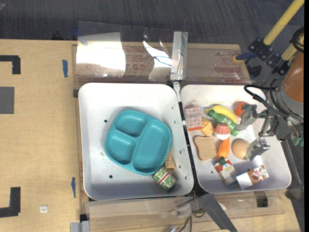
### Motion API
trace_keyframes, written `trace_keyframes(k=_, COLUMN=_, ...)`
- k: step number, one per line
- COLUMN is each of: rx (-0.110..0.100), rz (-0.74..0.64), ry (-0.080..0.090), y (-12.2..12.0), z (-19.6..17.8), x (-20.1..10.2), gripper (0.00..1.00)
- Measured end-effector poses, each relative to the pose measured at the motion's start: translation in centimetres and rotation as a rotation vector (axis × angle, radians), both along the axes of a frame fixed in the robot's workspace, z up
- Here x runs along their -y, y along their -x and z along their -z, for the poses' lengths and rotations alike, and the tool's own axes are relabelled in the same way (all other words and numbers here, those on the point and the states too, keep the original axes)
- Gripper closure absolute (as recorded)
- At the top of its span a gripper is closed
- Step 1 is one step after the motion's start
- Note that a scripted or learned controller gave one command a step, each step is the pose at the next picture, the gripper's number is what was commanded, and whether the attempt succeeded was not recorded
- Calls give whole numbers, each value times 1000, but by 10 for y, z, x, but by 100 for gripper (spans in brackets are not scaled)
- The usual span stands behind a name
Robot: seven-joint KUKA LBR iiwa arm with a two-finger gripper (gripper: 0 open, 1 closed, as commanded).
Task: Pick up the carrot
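Note:
The carrot (223,148) is a short orange piece lying in the right bin (277,180), between a slice of bread (205,148) and a round tan bun (239,148). My gripper (251,133) hangs over the right side of that bin, to the right of the carrot and apart from it. It is open, with one finger (247,116) near the banana end and the other finger (255,150) beside the bun. Nothing is held between them.
Crowded around the carrot are a yellow banana (223,112), a red tomato (240,106), a white carton (193,117), a small bottle (223,168) and a box (258,174). The left bin (91,129) holds a teal divided plate (139,141), a cone (170,161) and a green can (164,179).

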State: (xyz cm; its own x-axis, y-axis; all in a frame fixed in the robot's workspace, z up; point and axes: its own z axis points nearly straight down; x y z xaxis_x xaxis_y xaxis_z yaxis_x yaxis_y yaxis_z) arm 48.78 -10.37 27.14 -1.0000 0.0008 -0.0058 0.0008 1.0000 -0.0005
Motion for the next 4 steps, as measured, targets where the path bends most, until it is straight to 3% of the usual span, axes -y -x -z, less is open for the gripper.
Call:
trace_keyframes(k=1, rx=17, rz=125, ry=0, y=-32, z=167, x=9, gripper=0)
trace_keyframes(k=2, rx=10, rz=279, ry=2, y=-40, z=176, x=1, gripper=0)
trace_keyframes(k=3, rx=17, rz=276, ry=-1, y=-43, z=164, x=-1, gripper=100)
trace_keyframes(k=4, rx=11, rz=284, ry=-3, y=-18, z=13, x=-41, gripper=100)
